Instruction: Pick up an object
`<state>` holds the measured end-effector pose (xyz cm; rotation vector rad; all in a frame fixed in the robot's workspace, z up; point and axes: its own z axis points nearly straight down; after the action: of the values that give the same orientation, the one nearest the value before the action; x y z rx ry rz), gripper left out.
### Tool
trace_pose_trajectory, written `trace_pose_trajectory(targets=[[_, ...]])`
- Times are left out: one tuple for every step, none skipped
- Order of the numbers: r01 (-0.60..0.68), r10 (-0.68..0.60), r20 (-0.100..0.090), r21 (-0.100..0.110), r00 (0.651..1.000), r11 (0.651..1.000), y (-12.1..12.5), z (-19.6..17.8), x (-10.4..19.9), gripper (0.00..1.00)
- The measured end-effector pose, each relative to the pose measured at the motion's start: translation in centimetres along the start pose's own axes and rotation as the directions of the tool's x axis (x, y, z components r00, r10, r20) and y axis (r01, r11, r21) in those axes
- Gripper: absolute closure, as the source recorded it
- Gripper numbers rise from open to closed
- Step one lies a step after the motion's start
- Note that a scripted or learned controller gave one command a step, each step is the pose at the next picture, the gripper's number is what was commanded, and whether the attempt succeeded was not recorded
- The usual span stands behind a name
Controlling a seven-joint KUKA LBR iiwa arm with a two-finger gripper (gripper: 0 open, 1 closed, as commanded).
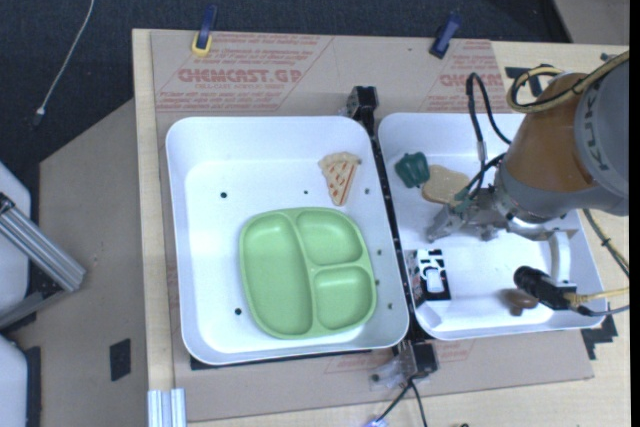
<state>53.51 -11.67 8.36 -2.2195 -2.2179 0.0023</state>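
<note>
**A:** What is lying nearest the camera in the right bin [480,265]?

**B:** A small brown thing [520,301] is sitting by the near wall. A black-and-white item [432,273] is resting against the left wall, and its markings are too small to read.

**A:** Where is the gripper [462,220] hanging?

**B:** It is hovering over the middle of that bin, with the arm reaching in from the right. I cannot tell whether it is open or closed.

**A:** Which object is it likeliest going for?

**B:** Judging by closeness, a flat tan piece [447,183]. It is lying just beyond the gripper and a little to the left, with its long axis seeming to run left to right. A dark green thing [411,168] is sitting just beside its left end.

**A:** Is any writing showing?

**B:** Yes. Red print reading "CHEMCAST GP" is running across the brown surface [250,75], beyond the far wall of the left bin [205,215].
</note>
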Motion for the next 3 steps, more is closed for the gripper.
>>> trace_pose_trajectory(targets=[[0.000, 0.000, 0.001, -0.005, 1.000, 1.000, 0.1, -1.2, 0.0, 1.00], [0.001, -0.001, 0.004, -0.010, 1.000, 1.000, 0.9, -5.9, -0.5, 1.00], [0.002, -0.002, 0.003, -0.009, 1.000, 1.000, 0.5, -10.3, -0.2, 1.00]])
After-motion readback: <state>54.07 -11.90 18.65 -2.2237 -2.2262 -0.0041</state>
